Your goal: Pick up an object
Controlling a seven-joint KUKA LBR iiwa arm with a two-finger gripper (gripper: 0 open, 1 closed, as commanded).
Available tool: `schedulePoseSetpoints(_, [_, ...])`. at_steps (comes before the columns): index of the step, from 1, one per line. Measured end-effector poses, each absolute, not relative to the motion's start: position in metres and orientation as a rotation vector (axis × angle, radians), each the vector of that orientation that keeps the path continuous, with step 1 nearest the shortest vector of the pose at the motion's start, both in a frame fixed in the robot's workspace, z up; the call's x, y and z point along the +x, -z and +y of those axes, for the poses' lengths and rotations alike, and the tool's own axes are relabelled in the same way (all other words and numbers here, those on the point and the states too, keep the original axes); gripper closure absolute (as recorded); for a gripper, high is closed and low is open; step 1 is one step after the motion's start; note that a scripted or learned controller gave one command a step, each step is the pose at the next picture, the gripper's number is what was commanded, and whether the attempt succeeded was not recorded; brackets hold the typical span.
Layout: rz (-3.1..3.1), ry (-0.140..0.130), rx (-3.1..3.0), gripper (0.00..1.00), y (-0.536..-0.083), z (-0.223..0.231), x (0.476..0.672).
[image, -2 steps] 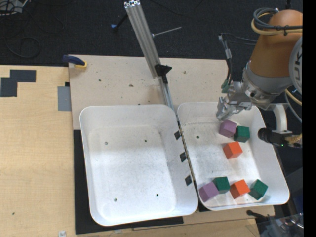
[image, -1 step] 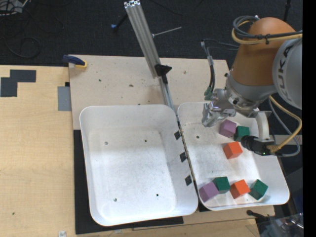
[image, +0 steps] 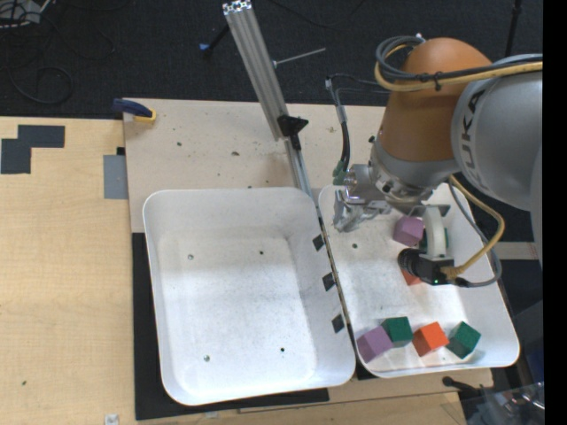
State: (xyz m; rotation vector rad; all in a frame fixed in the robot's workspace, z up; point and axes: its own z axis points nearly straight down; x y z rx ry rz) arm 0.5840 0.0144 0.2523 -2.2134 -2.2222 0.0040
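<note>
Purple, green and orange blocks [image: 416, 336] cluster along the right bin's [image: 496, 348] near edge, another purple block [image: 408, 230] lies just beside the gripper [image: 352, 212], whose fingers seem empty, though their spread is too blurred to tell.

This is looking like a robotics lab bench. A grey and orange industrial arm [image: 461, 122] is reaching over two shallow white bins [image: 177, 237] sitting side by side on a plywood bench [image: 62, 264]. An aluminium extrusion rail [image: 259, 69] is rising from the bench's far edge, loose cables [image: 27, 3] are lying on dark carpet beyond it, and small coloured test blocks [image: 430, 337] are sitting near the right bin's near edge.
</note>
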Motion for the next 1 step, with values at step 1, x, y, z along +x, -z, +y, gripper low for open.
schedulePoseSetpoints(1, [-2.224,-0.002,-2.214,1.0,-0.2542,0.061,0.5805])
